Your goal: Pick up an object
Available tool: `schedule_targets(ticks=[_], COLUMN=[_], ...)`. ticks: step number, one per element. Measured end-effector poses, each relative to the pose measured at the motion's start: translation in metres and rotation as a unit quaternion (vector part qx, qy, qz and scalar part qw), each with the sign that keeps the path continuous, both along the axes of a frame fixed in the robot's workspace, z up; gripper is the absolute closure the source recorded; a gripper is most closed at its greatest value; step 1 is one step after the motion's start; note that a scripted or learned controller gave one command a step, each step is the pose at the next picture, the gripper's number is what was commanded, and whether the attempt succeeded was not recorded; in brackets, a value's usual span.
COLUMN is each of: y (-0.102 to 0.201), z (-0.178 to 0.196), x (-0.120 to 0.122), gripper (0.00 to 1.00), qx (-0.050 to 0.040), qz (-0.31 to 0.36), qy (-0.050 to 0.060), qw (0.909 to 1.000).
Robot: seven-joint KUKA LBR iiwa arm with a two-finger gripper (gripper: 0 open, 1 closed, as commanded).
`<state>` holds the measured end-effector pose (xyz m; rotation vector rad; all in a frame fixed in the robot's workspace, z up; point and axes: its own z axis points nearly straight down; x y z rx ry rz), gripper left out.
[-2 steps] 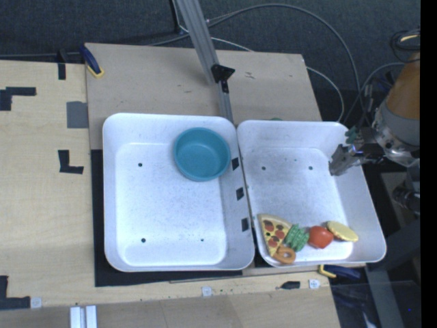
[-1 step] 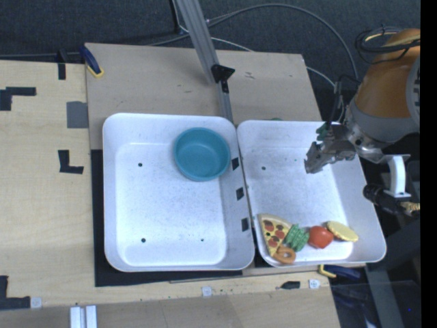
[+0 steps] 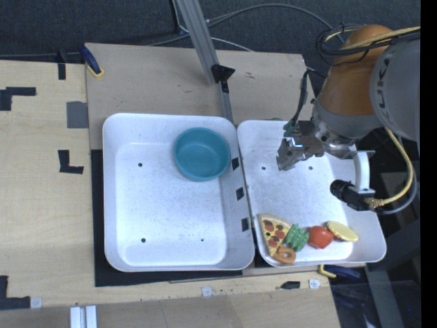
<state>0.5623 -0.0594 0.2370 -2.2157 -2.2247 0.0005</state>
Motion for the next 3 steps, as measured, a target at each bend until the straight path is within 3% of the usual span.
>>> schedule_targets(ticks=[2,3], y=[0.098,0.146], z=[0.013,-0.004], x=[0.028,0.048], gripper=[1.00,1.00], qx=[0.0000,-0.0004], qz=[0.000,0.000], qy=[-0.001,0.000], qw=[1.0000,1.0000])
